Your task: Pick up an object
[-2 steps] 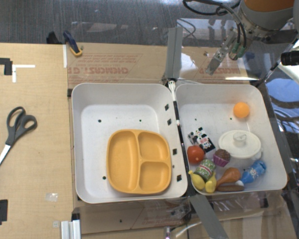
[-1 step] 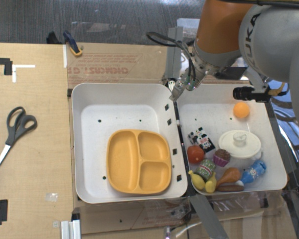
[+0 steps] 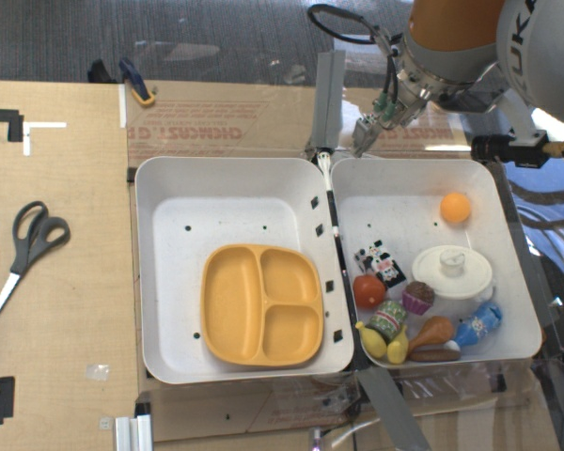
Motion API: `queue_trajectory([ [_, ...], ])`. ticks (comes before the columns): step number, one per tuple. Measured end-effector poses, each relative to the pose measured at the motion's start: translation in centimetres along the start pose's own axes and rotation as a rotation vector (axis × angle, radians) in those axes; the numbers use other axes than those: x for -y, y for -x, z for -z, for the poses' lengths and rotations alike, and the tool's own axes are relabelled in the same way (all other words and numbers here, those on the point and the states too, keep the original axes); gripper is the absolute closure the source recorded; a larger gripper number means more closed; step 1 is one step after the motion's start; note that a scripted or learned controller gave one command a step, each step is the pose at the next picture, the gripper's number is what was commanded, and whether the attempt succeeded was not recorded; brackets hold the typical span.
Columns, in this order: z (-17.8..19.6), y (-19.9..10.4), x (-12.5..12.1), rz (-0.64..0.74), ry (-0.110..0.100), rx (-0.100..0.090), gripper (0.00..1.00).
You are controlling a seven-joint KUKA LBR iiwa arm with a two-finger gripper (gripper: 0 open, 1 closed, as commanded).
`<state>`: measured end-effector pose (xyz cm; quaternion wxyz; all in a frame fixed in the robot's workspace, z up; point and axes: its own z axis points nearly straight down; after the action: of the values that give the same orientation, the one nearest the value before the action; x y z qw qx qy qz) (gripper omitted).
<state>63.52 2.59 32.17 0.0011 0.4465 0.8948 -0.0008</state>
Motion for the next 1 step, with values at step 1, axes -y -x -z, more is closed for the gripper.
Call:
queue_trajectory([
  [1,7.05,2.3,-0.88,-0.097,0.001,0.0,1.0],
])
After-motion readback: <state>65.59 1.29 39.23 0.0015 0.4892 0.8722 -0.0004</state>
